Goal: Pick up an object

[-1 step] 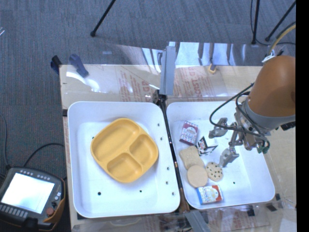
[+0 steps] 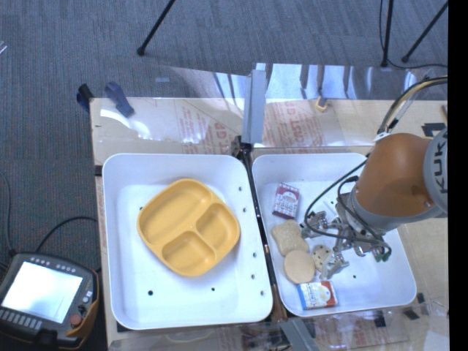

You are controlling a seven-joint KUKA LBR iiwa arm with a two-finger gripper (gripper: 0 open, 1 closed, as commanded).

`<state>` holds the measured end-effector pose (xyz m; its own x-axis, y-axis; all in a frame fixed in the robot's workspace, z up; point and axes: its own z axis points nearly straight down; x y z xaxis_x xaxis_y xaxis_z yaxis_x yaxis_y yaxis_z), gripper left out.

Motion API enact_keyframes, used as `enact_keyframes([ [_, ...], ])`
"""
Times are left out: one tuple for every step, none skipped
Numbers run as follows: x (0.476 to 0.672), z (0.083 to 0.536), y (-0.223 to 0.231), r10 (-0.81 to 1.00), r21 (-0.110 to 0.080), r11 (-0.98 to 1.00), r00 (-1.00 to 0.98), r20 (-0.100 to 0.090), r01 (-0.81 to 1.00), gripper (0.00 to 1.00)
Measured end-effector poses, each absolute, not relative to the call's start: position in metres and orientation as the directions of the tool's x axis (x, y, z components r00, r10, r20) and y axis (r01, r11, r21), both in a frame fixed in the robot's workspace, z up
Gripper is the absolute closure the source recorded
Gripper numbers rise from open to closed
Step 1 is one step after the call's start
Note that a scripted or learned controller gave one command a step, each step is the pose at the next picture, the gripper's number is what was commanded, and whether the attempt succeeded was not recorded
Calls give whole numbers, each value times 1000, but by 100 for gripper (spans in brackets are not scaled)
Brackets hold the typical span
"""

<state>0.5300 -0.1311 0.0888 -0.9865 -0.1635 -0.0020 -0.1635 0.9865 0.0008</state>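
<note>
**Gripper low over right bin food items**

Teach pendant [image 2: 45, 292] bottom left. Yellow divided plate [image 2: 189, 227] in left bin [image 2: 117, 196]. Right bin [image 2: 380, 287]: maroon packet [image 2: 286, 200], bread slice [image 2: 288, 237], round biscuit [image 2: 298, 266], cookie [image 2: 320, 254], small red-white packet [image 2: 317, 295]. Gripper [image 2: 335, 260] beside cookie; grip state unclear, can't tell.

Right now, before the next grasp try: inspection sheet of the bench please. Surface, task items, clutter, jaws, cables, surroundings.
Surface: bench with two white bins, left bin and right bin, side by side.
Task items: right bin holds a dark red packet, two tan flat pieces, a speckled cookie and a small red and white packet.
Clutter: yellow divided tray in the left bin.
Gripper: low over the right bin by the cookie; nothing seen between the jaws.
Cables: black loops at the wrist; a lead on the floor.
Surroundings: grey carpet, tripod legs, control pendant at lower left.
</note>
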Motion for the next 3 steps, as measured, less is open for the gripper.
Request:
enact_keyframes([
  [533, 99, -128, -172, 0, 985, -985, -8, -172, 100],
  [532, 92, -81, -331, -3, 944, -944, -8, -331, 100],
  [511, 188, 9, -574, 0, 819, -819, -4, -574, 100],
])
